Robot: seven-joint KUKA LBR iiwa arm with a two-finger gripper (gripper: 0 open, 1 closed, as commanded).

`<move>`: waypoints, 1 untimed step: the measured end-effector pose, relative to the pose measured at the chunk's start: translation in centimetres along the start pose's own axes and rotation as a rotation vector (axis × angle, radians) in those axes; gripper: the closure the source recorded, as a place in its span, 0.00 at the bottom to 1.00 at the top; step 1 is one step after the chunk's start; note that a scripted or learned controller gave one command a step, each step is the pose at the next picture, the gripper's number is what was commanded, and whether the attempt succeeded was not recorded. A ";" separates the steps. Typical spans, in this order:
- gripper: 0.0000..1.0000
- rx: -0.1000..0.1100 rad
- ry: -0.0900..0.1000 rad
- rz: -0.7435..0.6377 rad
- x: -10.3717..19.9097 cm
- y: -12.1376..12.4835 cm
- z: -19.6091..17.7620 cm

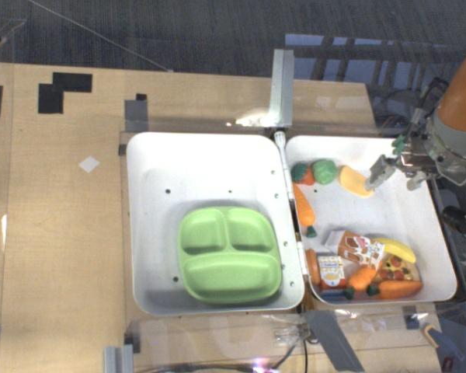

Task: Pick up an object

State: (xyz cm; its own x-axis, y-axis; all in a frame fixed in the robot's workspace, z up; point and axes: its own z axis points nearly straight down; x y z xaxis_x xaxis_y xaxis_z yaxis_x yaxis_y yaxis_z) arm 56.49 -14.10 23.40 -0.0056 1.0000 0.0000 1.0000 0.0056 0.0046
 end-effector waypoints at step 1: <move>0.00 -0.001 0.000 0.088 4.5 3.3 13.7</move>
State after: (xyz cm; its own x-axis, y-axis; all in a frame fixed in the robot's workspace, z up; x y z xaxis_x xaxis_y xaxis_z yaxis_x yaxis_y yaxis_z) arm 59.84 -9.59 9.69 0.0824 0.9966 0.0005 0.9966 -0.0824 0.0057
